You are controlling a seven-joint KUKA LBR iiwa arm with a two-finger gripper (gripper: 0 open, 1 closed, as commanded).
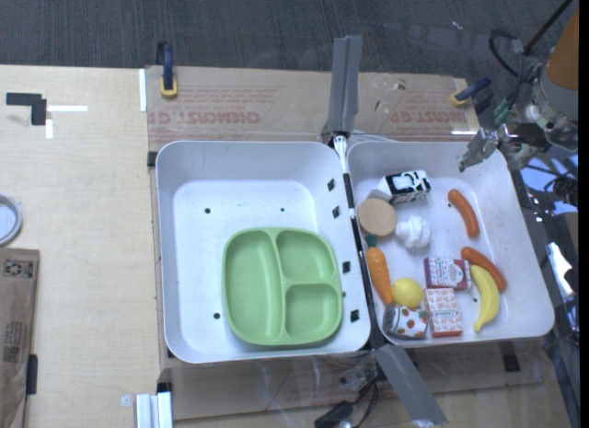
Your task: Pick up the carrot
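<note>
my hand [480, 148] hangs over the right bin's [525, 233] far corner; grip state, can't tell; the carrot [378, 274] lies by the near-left wall, long axis running away from the camera, beside the lemon [407, 292]; diagonal reach ahead

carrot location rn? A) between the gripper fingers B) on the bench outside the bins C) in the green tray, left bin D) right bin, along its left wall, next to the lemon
D: the carrot lies in the right bin by its left wall, with the lemon just beside its lower end.
</note>
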